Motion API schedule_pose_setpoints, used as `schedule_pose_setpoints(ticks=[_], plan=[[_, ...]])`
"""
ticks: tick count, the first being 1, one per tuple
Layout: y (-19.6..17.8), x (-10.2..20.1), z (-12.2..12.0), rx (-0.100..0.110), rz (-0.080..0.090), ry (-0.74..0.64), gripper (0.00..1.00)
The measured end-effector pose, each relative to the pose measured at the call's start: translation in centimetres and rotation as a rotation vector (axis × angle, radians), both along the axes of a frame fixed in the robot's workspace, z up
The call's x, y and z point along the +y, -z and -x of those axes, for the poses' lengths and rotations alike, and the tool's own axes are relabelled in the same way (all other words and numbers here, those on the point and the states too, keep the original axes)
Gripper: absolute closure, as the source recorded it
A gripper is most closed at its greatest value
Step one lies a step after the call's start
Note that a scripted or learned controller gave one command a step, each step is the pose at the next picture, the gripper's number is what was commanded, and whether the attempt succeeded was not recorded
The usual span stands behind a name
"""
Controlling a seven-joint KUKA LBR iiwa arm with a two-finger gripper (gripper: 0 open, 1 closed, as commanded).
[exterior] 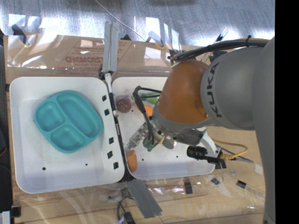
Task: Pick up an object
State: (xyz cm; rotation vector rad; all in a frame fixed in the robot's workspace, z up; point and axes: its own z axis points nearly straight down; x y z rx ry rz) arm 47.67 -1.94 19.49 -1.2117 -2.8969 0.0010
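**Gripper low in right bin, finger state unclear**

Fingers: cannot tell if apart or together, the gripper [148,141] is mostly hidden under the orange band and wrist of the arm [219,92]. Only a bit of metal and a green-tipped part pokes out low-left of the wrist, down near the floor of the right bin [187,171]. Nothing visibly held.

Objects in right bin: dark reddish round object [124,104] near the divider, upper left of bin, apart from the gripper. Orange carrot-like object [131,161] at the bin's lower left corner, just beside the divider, near the gripper but not touching. Green object [150,97] and small orange piece [147,110] partly hidden at the wrist's edge.

Left bin [28,171] holds a teal divided plate [68,121], three compartments, lying flat.
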Motion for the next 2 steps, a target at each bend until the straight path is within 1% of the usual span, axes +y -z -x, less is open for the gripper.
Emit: schedule_pose_setpoints(ticks=[1,2], plan=[[0.3,-4.8,0.0,0.0,-0.001,-0.161,1.0],[0.3,-6.6,-0.1,-0.002,0.0,-0.379,1.0]])
